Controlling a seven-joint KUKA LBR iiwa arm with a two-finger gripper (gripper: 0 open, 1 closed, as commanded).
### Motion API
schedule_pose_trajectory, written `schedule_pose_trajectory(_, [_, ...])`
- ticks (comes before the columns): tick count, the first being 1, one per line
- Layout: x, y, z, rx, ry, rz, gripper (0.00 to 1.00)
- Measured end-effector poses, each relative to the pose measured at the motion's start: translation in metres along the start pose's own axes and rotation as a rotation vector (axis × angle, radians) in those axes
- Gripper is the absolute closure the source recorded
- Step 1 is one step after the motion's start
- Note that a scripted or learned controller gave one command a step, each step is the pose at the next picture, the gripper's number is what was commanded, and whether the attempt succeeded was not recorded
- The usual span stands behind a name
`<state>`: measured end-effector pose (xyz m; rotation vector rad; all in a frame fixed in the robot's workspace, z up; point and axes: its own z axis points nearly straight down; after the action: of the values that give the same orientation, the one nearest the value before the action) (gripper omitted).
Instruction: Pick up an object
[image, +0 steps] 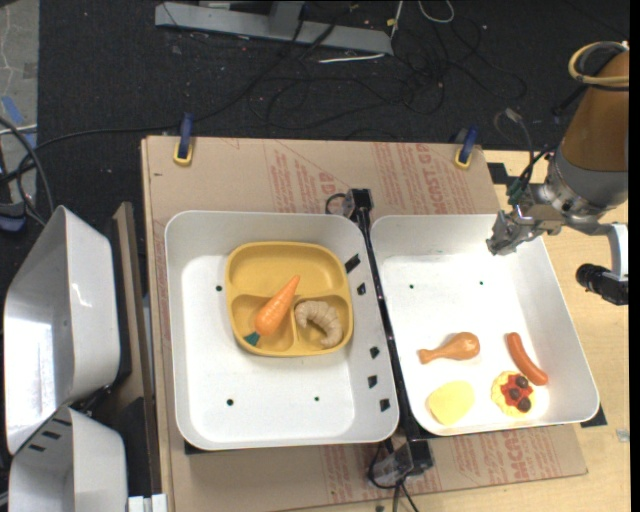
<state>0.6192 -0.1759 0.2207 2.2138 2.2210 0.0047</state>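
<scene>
The end effector (510, 236) is seen over the right bin's (440, 245) far right corner, its state indiscernible; the toy drumstick (452, 349) lies well apart, nearer the camera.

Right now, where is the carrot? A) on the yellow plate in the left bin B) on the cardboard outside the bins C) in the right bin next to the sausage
A: the carrot lies on the yellow plate in the left bin, beside the shrimp.

Bright, even – sharp (soft shadows)
</scene>
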Motion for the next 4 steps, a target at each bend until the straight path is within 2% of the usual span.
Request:
schedule_pose_trajectory(2, [0.101,-0.023,-0.015,0.006,0.004,-0.005,1.0])
schedule_pose_trajectory(3, [0.157,-0.047,-0.006,0.009,0.004,-0.004,1.0])
schedule_pose_trajectory(4, [0.204,-0.06,-0.015,0.008,0.004,-0.005,1.0])
